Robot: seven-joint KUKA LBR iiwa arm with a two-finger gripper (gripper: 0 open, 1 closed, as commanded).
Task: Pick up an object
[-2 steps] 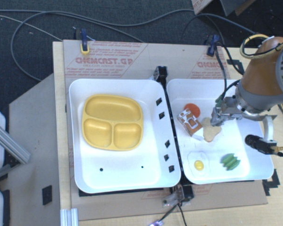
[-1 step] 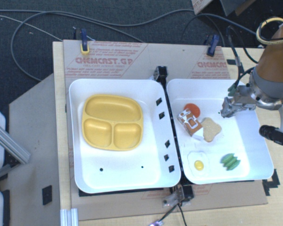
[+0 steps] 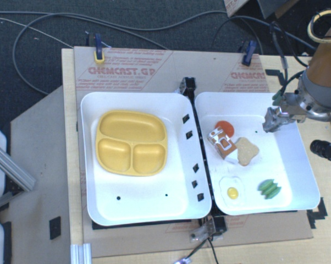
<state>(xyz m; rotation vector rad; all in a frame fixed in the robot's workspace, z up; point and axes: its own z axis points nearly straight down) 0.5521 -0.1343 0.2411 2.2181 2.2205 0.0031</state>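
In the right white bin [image 3: 297, 164] lie several toy foods: a red tomato [image 3: 225, 128], a brown-and-white boxed snack [image 3: 222, 143], a tan bread piece [image 3: 246, 152], a fried egg [image 3: 232, 191] and a green pea pod [image 3: 269, 188]. My gripper [image 3: 271, 120] hangs over the bin's upper right part, to the right of the tomato and above the bread. Nothing shows between its fingers.
The left white bin [image 3: 99, 197] holds a yellow divided plate [image 3: 132, 142]. A black divider with clips [image 3: 194, 147] runs between the bins. Cables cross the dark floor behind the bench, and blue clamps [image 3: 99, 45] grip the board's far edge.
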